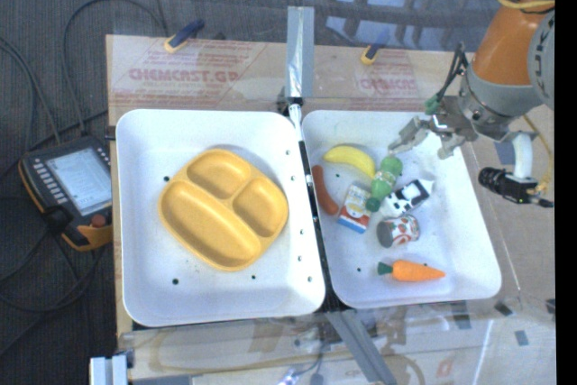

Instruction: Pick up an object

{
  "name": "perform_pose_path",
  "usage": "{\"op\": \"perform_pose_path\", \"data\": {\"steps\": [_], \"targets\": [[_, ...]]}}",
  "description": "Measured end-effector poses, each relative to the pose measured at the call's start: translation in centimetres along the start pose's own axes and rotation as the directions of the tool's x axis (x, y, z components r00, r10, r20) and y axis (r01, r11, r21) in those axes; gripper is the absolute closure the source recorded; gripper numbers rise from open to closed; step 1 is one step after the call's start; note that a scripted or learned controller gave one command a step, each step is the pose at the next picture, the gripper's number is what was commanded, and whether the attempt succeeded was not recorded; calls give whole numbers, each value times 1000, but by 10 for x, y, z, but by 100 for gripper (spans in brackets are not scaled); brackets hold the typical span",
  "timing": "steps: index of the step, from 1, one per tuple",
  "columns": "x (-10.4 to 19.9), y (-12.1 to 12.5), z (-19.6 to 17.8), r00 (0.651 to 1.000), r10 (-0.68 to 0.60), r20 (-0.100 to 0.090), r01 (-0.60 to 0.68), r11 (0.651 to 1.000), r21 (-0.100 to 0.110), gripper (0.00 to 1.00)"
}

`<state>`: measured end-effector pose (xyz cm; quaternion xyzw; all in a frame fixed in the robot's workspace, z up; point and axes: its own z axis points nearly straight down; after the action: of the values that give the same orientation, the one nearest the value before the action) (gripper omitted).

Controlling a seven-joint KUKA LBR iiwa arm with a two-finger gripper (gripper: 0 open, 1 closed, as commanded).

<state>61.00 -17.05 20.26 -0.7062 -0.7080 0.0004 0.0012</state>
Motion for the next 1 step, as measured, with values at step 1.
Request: {"op": "perform_pose_path", "data": {"steps": [1], "targets": [[11,15,107,934,-357,3,357,934,-3,0]]}}
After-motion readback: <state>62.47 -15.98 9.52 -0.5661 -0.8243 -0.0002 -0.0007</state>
